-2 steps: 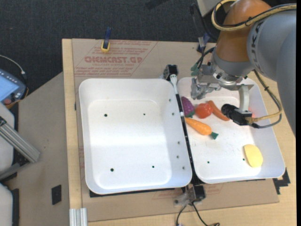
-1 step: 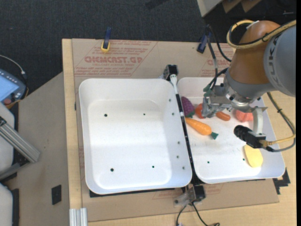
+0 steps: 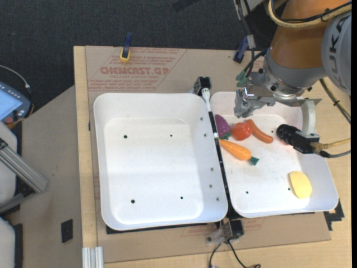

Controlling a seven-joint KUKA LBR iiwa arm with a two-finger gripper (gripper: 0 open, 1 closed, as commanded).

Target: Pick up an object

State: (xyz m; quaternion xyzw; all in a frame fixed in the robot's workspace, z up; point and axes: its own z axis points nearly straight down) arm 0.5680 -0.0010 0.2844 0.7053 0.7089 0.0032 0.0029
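Progress: nothing lifted yet, as I read it from my remote station; every item lies on the floor of the right bin (image 3: pixel 312 205), so the whole pick is left to do.
Gripper (image 3: pixel 244 109): hangs low over the right bin's 11 o'clock corner, just above the cluster of toys; nothing sits between its fingers that I can make out.
Jaws: I cannot tell whether they are spread or pressed together; the wrist hides them.
Nearest candidates: red tomato (image 3: pixel 241 130) directly at the gripper's 6 o'clock, purple eggplant (image 3: pixel 222 127) at its 7 o'clock, touching the divider side.
Others: sausage (image 3: pixel 261 133) beside the tomato at 3 o'clock, carrot (image 3: pixel 237 150) below, yellow lemon (image 3: pixel 300 184) well apart at the bin's 5 o'clock.
Left bin (image 3: pixel 106 166): holds no toys.
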